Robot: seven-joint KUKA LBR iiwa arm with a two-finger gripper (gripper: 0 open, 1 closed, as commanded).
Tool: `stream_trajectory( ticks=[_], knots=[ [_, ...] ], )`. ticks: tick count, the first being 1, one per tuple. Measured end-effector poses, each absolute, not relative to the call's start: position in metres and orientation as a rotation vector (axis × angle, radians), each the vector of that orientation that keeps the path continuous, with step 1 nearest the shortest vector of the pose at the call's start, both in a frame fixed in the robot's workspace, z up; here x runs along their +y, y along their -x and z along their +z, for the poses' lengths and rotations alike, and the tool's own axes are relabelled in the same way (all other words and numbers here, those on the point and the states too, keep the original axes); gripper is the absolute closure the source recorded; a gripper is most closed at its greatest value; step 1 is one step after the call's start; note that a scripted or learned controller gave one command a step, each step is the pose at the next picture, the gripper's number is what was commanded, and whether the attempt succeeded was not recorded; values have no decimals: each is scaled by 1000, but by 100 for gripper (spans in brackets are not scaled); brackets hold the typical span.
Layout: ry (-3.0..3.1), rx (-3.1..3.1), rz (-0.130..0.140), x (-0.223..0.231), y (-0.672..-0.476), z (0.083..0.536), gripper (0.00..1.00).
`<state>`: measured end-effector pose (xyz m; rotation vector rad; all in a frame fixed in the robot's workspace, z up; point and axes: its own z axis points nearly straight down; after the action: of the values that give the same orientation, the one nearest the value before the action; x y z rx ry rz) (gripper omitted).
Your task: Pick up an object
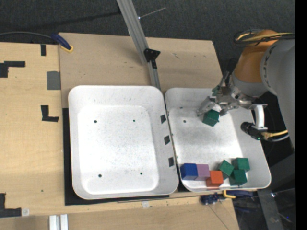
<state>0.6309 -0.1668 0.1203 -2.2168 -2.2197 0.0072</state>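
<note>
Nearby, pincer [211,110] pinching green block [210,118]; other blocks [216,172] well apart.

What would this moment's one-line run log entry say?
gripper: shut on green block | location: over right bin | other blocks: near edge of right bin

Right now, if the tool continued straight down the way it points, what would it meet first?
The tool points down at the right bin. A dark green block sits at its tip, so that comes first; whether it is already gripped is unclear.
</note>
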Motion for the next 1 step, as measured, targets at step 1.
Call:
stream_trajectory(
  ticks=[1],
  knots=[
    [2218,-2223,3,-167,-632,133,100]
  ],
)
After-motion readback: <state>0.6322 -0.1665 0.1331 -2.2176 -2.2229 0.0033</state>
